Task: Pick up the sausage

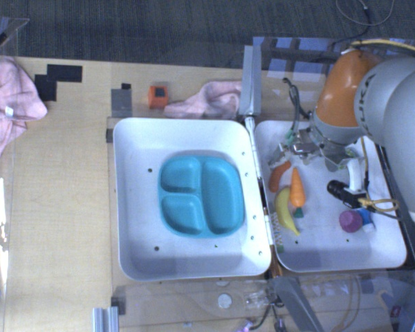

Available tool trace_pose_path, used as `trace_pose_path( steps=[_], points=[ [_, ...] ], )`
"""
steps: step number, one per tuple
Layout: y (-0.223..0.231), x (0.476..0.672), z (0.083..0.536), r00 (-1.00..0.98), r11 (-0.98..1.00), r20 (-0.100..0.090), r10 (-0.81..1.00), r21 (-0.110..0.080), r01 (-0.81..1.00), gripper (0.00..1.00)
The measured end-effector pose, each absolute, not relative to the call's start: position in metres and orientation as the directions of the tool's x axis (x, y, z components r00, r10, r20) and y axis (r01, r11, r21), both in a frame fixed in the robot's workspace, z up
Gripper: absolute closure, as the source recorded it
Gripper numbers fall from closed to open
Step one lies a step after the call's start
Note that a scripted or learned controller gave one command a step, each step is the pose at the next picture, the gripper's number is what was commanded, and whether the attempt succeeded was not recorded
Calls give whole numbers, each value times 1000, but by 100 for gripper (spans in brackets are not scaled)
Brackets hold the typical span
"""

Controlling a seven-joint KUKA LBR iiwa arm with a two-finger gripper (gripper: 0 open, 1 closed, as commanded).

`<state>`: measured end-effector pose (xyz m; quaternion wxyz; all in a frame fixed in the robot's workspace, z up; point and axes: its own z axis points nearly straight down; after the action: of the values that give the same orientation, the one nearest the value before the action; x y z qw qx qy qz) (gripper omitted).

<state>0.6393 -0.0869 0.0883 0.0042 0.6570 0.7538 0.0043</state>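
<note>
The arm [373, 95] reaches in from the right and hangs over the far part of the right bin [373, 258], its wrist turned down so the gripper [299, 146] sits low, just above and beside the sausage [279, 174]; from this angle I cannot tell how the tool is set. The left bin [135, 206] carries a blue divided plate [200, 194] at its middle, probably a drop spot. In the right bin the sausage lies near the left wall, close to the divider between the 2 bins, with the carrot [297, 189] just beside it and the banana [286, 213] nearer the camera. That leaves little room on either side, so a descent likely risks nudging the carrot.
</note>
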Motion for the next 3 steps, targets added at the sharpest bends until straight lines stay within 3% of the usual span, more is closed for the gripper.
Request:
trace_pose_path(
  steps=[1,2,3],
  points=[
    [-87,643,100,-137,137,-2,991,20,990,100],
    [-87,643,100,-138,138,-2,990,20,990,0],
    [-97,621,89,-212,212,-3,977,14,977,0]
  ],
)
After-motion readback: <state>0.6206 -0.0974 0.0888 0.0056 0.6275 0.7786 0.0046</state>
